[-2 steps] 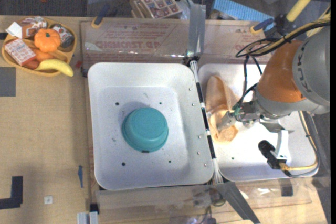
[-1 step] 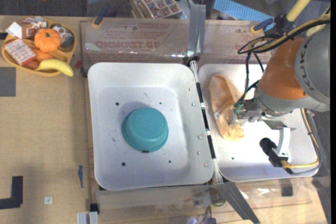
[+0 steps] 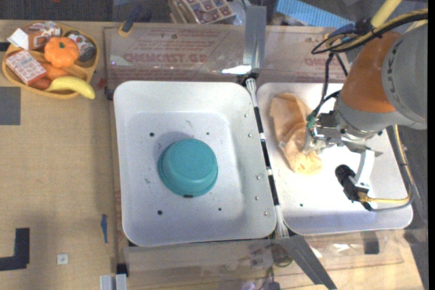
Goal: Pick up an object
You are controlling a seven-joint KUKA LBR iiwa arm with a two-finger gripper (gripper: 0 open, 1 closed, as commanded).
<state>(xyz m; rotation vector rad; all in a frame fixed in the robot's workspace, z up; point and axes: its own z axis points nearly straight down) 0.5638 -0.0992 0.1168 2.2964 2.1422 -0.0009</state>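
1. Two shallow white plastic bins sit side by side on the bench: the left bin and the right bin, their inner rims meeting along a central seam, so that an object can be lifted from either within one reach.
2. A crumpled tan object, seemingly soft paper or cloth, lies in the right bin near its left wall. Being the item nearest the tool, it is judged to be the task's thing for this attempt.
3. The grey arm with the orange band reaches in from the right and bends down over the right bin, which brings the wrist directly beside the tan object.
4. The two-finger gripper sits low at the right edge of the tan object, apparently touching it. Whether it is spread, closed, or grasping the material cannot be told, since the wrist body hides the tips.
5. An upturned teal plastic bowl rests near the middle of the left bin, well apart from the arm; its smooth dome would likely offer a poor purchase.
6. A yellow dish of toy food with an orange pumpkin and a banana stands on the bench, outside both bins and outside the working area.
7. The tan object rests on the bin floor; the lift is judged not yet done.
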